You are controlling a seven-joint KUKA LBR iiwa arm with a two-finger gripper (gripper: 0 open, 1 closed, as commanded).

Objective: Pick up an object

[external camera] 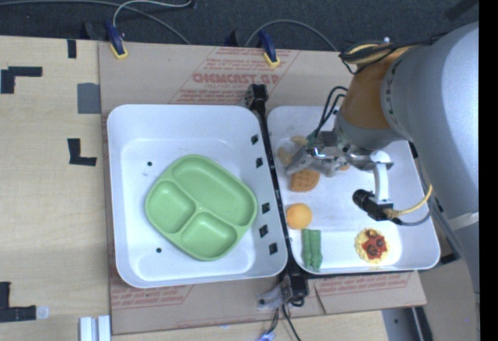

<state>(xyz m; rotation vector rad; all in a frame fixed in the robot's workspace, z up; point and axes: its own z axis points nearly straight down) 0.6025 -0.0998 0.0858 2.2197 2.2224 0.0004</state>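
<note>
In the right bin [420,254] lie a tan waffle-like piece [304,179], an orange ball [298,216], a green bean-shaped piece [312,247] and a small pizza toy [373,245]. My gripper [306,159] is low over the bin's upper left part, just above the tan piece and next to another pale food piece [285,152]. The wrist hides how it meets them. The orange-banded arm [373,98] reaches in from the right.
The left bin [124,129] holds a green divided plate [201,206]. A black divider with clips [267,176] runs between the bins. A cable loops off the wrist at the right [389,211]. Cardboard underlies both bins.
</note>
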